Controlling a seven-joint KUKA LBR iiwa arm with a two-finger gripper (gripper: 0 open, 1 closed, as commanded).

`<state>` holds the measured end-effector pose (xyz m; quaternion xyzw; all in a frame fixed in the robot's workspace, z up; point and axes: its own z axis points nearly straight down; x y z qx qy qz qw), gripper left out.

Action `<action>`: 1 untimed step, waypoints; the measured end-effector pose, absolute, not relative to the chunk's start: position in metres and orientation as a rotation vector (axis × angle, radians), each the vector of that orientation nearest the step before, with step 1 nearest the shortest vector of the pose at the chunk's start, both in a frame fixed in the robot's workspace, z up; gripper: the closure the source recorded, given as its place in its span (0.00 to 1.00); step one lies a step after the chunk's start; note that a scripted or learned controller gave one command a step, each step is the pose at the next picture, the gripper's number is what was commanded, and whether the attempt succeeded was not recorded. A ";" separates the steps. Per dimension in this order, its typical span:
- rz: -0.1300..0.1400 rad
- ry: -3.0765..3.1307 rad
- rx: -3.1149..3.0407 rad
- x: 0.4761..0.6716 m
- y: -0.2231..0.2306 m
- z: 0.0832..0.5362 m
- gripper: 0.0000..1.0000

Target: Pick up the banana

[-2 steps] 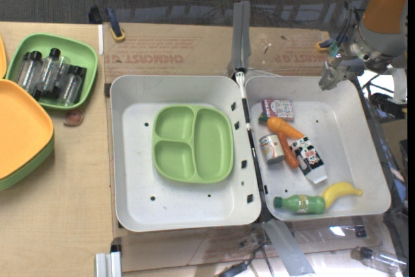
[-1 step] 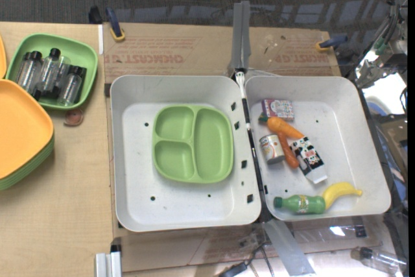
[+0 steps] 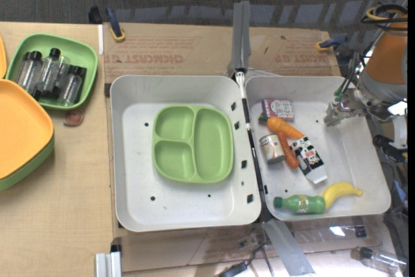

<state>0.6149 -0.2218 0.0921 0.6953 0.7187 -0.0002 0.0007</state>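
Banana [image 3: 342,192] lies at the near edge of the right bin [image 3: 363,139], about 5 o'clock from bin centre, curved, flat on the floor. Its left tip touches or nearly touches the cap end of a green bottle [image 3: 299,204] lying on its side at 6 o'clock. The right end of the banana sits close to the bin's sloping wall; judged, a grasp across the middle leaves the most room.

Toward bin centre: a black-and-white carton [image 3: 308,157], tilted, just beside a small can [image 3: 272,148] and a carrot [image 3: 285,128], which lies diagonally and overlaps the carton's upper end. At 11 o'clock, a small pink-and-white box [image 3: 277,108]. None of these lies on the banana.

End effector [image 3: 338,111] hangs over the bin's far right part, about 1 o'clock, well apart from the banana; cannot tell whether it is wide or narrow. It holds nothing visible.

Left bin [image 3: 130,159] carries a green divided plate [image 3: 194,143]. On the bench at far left: a green tray of vials [image 3: 52,71] and orange plates [image 3: 23,136].
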 end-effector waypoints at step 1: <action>-0.002 2.048 2.384 0.602 -0.194 0.091 1.00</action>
